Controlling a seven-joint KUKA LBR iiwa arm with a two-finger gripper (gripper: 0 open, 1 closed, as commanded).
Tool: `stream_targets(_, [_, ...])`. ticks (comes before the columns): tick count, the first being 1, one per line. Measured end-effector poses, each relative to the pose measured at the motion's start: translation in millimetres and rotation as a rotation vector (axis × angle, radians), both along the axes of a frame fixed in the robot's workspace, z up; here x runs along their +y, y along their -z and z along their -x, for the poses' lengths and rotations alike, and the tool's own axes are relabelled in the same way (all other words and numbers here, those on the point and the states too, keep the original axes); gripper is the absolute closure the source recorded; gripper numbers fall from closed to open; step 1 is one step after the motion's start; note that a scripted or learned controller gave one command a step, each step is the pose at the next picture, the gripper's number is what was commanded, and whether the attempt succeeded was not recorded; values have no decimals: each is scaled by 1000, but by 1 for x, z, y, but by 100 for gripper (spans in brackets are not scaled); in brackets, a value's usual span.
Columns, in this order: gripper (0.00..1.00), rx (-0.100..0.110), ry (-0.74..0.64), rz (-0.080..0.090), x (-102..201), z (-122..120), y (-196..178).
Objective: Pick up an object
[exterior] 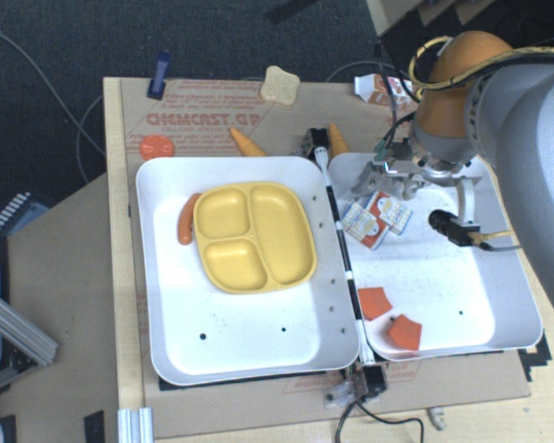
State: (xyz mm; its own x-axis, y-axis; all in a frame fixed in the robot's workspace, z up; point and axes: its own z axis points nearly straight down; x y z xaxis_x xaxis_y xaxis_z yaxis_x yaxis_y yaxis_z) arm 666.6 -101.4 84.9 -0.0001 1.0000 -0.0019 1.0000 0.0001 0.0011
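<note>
right bin point(499, 326) floor mostly open, gripper point(394, 175) near its far-left rim, above packet point(377, 218), grip unclear

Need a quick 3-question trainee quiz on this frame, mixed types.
1. True or false: the yellow divided plate lies in the right bin.
2. Which thing lies beside the plate's left edge? A) hot dog B) bread slice C) carrot
3. Fill in: the gripper is over the ___ bin, above a red and white packet.

Key: 1 false, it lies in the left bin; 2 A; 3 right.
</note>
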Motion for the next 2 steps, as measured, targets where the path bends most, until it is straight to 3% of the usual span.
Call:
stream_targets(1, [100,-3,0,1,0,-1,-11])
stream_targets(2, [0,-2,0,1,0,-1,-10])
